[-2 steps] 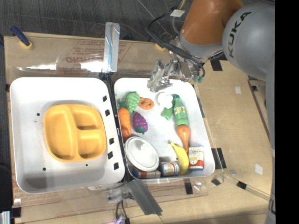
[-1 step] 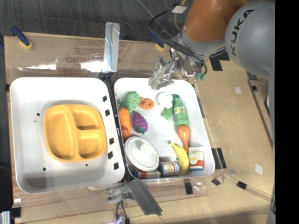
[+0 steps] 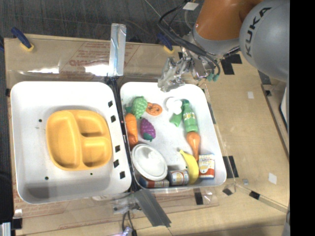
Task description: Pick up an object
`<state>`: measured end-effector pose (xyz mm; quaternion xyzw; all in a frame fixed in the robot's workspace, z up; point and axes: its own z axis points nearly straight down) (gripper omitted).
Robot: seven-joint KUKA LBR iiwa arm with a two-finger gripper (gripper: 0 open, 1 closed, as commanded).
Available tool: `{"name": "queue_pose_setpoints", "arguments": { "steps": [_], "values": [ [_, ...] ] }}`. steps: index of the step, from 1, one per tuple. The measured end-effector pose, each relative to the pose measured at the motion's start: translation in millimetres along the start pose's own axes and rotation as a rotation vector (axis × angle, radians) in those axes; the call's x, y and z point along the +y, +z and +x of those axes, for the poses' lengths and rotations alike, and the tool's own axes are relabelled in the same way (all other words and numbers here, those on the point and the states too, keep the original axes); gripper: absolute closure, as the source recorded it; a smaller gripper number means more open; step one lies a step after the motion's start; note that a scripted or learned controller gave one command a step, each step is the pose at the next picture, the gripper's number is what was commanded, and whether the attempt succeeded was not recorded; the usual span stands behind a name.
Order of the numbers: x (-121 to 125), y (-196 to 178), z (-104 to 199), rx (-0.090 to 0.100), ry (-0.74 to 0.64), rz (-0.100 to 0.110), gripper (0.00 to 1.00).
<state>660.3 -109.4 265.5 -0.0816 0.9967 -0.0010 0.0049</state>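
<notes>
Nearest cam, front edge of right bin (image 3: 216,146): two small cans, one lying (image 3: 150,183), one w/ metal end showing (image 3: 178,177), then small carton w/ red label (image 3: 206,165) at front-right corner. White bowl (image 3: 148,162) just behind cans, rim touching lying can. Yellow banana (image 3: 190,165) between bowl and carton, leaning on carton. Orange carrot (image 3: 194,142) just behind banana, tip pointing fwd. Green bottle (image 3: 189,116) behind carrot, lying lengthwise, near right wall. White cup-like piece (image 3: 173,103) and small green bit (image 3: 175,119) just left of bottle. Purple grape bunch (image 3: 147,129) mid-bin; second carrot (image 3: 131,127) along left wall beside grapes. Green veg, bumpy (image 3: 139,105) at back-left, touching orange round piece (image 3: 154,109).

Left bin (image 3: 24,132): yellow divided tray (image 3: 78,137), three compartments, sitting center.

Gripper (image 3: 170,78) above back rim of right bin, hanging from arm (image 3: 236,18) coming in from upper right. Fingers: can't tell if spread or pressed together, too blurred/metallic clutter. Nothing seen between them. All objects lying in bins, apart from gripper.
</notes>
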Motion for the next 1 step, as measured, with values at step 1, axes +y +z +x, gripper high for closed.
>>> {"name": "queue_pose_setpoints", "arguments": {
  "steps": [1],
  "values": [
    [-43.7,-14.6,9.8,0.005,-0.296,-0.001,1.0]
  ]
}}
